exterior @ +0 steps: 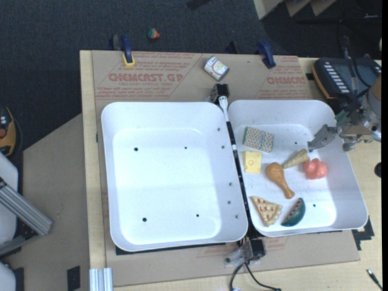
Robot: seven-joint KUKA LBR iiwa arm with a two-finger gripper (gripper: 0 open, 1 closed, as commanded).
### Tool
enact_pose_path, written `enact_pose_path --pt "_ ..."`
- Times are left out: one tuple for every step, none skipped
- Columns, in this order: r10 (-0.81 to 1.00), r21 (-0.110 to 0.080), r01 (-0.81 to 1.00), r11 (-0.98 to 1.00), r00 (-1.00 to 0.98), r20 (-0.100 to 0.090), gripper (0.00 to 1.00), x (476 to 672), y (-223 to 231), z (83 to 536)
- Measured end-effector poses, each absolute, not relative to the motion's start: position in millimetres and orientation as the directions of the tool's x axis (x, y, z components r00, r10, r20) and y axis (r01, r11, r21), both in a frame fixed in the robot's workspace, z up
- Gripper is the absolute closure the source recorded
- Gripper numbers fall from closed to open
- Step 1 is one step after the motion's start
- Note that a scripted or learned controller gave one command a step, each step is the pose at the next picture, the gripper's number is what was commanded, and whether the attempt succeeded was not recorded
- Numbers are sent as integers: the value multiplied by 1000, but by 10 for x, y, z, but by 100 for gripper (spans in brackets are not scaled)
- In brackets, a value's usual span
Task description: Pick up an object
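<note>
Your gripper (319, 139) hung over the right bin's (345, 187) far right side, near a pink toy (315, 169) and cone-shaped piece (295, 159). You couldn't tell its jaw state. A drumstick (279, 177), yellow block (252, 162), waffle wedge (266, 210) and watermelon slice (294, 213) crowded close by.

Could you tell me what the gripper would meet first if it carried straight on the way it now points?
Probably the pale beige wedge-shaped toy: the grey two-finger gripper points down-left into the right white bin, toward it. Depth is unclear, so it might pass above.

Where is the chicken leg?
The chicken leg lies in the right bin, near its middle, between the yellow block and the pink toy.
</note>
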State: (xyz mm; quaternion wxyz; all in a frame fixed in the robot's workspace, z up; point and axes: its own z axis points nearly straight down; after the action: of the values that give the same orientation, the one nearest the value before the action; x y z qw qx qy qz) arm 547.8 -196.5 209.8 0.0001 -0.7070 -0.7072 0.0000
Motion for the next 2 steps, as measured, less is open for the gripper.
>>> enact_pose_path --pt "1000 -9 1000 -1 1 5 0 4807 -1515 788" --pt "1000 7 1000 8 -8 0 0 5587 -1090 852"
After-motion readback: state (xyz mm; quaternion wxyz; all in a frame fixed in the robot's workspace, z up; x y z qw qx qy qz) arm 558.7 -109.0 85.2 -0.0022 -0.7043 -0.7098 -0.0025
